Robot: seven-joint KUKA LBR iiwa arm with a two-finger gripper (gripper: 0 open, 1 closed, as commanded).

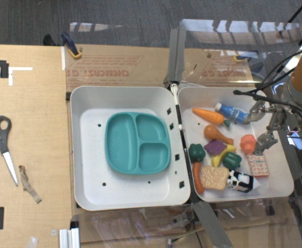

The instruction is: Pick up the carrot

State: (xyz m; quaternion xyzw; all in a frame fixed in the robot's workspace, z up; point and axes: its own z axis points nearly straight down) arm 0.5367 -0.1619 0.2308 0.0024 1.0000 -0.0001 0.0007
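Arm reaches over right bin (288, 187) near its right wall; gripper (261, 124) fingers apart, holding nothing. Carrot (208, 115) lies well apart, toward the bin's back-left corner.

Grey metal gripper (261, 124) with two slim silvery fingers, black cables looping over it (orange band just above).

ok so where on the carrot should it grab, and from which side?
Probably mid-body, from above, closing across the width. The carrot lies flat in the right bin, pointed end to the view's left, thick end beside the blue bottle. The middle is wide enough to hold, and its long sides look free. The claw sits to its right.
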